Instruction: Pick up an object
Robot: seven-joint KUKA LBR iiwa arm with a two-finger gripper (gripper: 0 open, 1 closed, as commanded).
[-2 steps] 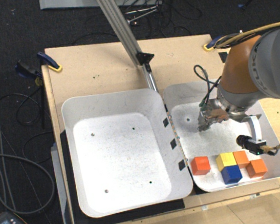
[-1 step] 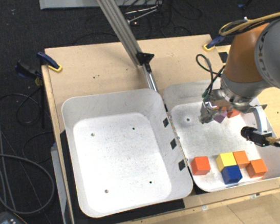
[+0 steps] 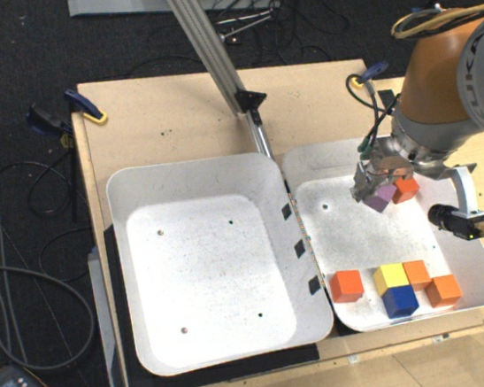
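Note:
My gripper (image 3: 371, 188) hangs over the upper part of the right bin (image 3: 345, 227), under the grey and orange arm. A purple block (image 3: 379, 198) sits tilted right at the gripper's tip, partly covered by it. I cannot tell whether the block is held or just lies beneath. An orange block (image 3: 406, 188) touches the purple one on its right side. Along the bin's near edge lie an orange block (image 3: 347, 284), a yellow block (image 3: 391, 277), another orange block (image 3: 417, 272), a blue block (image 3: 400, 300) and a third orange block (image 3: 443, 290).
The left bin (image 3: 142, 247) stands beside the right one, on a wooden bench. A slanted metal pole (image 3: 208, 45) ends near the bins' shared far corner. A black cable fitting (image 3: 449, 220) hangs off the arm over the right bin's right rim.

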